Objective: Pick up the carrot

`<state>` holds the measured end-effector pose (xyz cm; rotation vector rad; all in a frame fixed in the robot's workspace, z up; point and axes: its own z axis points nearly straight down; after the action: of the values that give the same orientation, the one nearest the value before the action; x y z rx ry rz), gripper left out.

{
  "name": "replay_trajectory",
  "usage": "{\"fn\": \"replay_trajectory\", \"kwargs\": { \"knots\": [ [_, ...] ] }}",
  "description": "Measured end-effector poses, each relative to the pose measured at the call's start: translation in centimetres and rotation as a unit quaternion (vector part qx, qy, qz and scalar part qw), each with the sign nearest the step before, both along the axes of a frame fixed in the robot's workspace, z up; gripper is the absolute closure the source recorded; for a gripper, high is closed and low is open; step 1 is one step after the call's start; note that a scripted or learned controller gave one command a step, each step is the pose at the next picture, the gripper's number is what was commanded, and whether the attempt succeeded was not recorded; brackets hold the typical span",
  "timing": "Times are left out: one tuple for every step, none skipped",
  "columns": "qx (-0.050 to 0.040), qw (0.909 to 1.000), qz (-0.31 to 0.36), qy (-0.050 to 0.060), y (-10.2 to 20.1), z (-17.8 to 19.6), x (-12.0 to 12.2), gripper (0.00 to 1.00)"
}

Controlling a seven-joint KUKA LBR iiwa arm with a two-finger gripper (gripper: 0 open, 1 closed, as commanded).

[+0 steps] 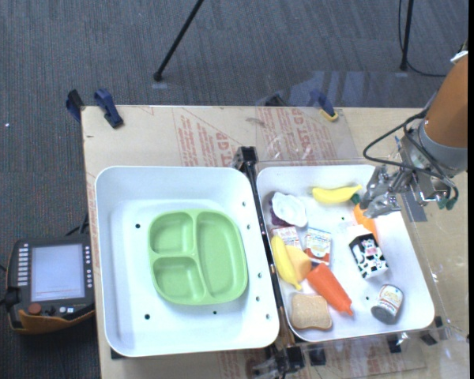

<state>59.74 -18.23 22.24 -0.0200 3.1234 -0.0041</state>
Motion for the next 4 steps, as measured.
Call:
{"fn": "replay_trajectory", "kwargs": {
  "knots": [
    [0.0015, 0.9939, 0.11, 0.008, -2.7, -13.5, 2.9, 1.0],
    [-0.0005, 0.9296, 0.368, 0.007, -2.6, -13.4, 0.5, 1.0],
    [-0.0005, 0.9586, 0.285, 0.006, 0.2, -7.6, -2.2, 1.0],
    [0.0019, 0.9913, 0.132, 0.008, -2.3, -13.6, 2.8, 1.0]
  ]
}}
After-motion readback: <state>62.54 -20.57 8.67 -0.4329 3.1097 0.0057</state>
